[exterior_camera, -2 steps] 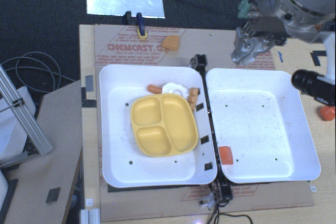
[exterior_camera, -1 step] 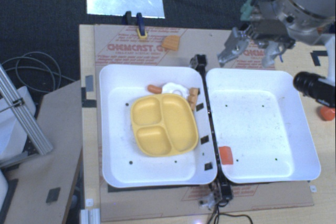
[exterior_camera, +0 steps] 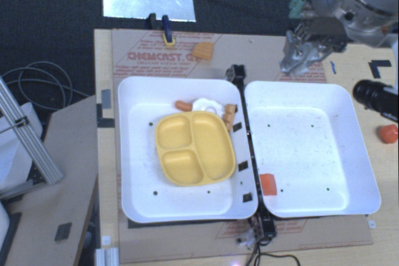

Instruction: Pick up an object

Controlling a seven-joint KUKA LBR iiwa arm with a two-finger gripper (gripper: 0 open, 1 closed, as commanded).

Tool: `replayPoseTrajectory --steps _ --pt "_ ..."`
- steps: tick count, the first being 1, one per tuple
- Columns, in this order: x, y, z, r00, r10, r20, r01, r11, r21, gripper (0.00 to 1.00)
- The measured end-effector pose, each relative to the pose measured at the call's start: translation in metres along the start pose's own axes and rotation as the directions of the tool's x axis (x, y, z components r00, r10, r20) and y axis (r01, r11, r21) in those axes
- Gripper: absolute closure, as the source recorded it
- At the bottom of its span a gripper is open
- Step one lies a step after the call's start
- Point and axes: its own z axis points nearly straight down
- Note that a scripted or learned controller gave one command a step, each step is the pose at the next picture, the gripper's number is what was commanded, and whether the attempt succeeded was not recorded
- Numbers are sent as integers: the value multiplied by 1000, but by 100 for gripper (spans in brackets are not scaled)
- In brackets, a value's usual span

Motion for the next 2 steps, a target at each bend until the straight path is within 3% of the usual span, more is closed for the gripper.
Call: replayPoseTrajectory --steps 1,2 --pt "0 0 0 1000 0 0 0 1000 0 0" --pt "-60 -4 12 1000 12 3 -12 1000 4 0"
